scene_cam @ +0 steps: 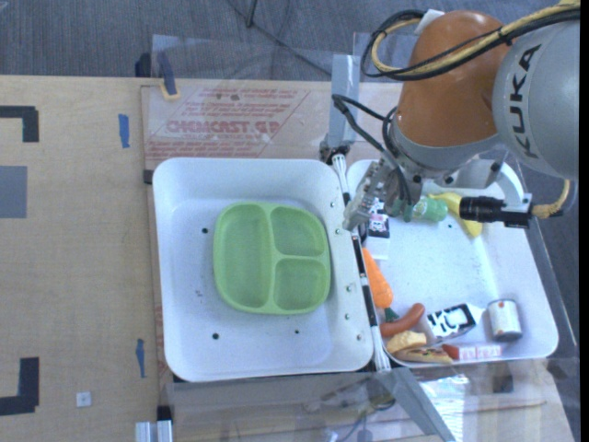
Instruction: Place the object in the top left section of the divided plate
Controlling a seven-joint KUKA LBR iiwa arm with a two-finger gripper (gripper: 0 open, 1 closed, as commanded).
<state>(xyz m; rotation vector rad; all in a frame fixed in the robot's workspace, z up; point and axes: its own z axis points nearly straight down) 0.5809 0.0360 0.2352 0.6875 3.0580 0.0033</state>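
Food items [419, 337] crowd the right bin's [538, 325] near edge, awaiting picking; end effector [373, 205] hovers over the bins' divide, grip state unclear, while the divided plate [272, 258] waits in the left bin [184, 191].

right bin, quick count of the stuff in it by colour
Partly hidden by the arm, so what shows in the right bin:
orange carrot: 1
red sausage: 1
green item: 1
yellow item: 1
black-and-white box: 1
silver can: 1
sandwich-like item: 1
Total: 7
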